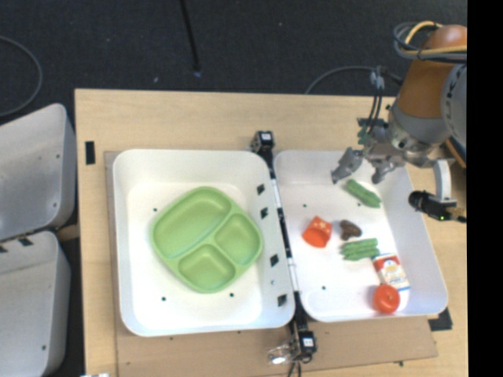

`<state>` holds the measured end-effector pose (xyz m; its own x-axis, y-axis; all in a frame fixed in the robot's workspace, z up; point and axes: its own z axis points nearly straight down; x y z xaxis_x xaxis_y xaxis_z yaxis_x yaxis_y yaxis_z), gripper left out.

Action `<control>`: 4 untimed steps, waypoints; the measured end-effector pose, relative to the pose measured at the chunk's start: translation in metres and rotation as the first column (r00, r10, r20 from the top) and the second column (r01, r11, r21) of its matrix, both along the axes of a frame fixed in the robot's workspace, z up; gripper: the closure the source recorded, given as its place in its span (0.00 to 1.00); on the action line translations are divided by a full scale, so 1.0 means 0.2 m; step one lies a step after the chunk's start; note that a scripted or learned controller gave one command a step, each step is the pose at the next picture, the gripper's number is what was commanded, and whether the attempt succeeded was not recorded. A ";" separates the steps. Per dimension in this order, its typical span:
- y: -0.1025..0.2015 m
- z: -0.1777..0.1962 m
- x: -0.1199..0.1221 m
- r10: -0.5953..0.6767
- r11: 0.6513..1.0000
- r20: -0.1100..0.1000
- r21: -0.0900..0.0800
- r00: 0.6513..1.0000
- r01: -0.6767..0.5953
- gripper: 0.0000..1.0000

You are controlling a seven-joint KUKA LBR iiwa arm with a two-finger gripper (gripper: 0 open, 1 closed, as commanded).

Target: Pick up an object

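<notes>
We see pincer (363, 167) open, empty, poised over green pod (362, 192); pod just nearward, long axis slanting far-left to near-right.

Light wooden bench (94, 124), two shallow white bins side by side on it; left bin (126, 289), right bin (424, 285)

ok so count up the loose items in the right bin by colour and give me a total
Green: 2, a long green pod and a green bean bundle
Red: 2, a red cup-like piece and a round red tomato
Brown: 1, a small brown lump
White and red: 1, a small carton
Total: 6
</notes>
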<state>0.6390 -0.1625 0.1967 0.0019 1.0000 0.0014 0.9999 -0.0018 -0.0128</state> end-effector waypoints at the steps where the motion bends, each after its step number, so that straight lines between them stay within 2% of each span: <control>1: 0.00 0.05 0.02 0.002 1.000 0.014 -0.001 1.000 -0.002 0.00; 3: 0.02 -0.46 0.01 0.004 1.000 0.009 -0.002 1.000 -0.004 0.00; 4: 0.01 -0.48 0.01 0.003 1.000 0.013 -0.004 1.000 -0.003 0.00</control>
<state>0.6406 -0.1602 0.1013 -0.0015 1.0000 -0.0023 1.0000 0.0015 0.0001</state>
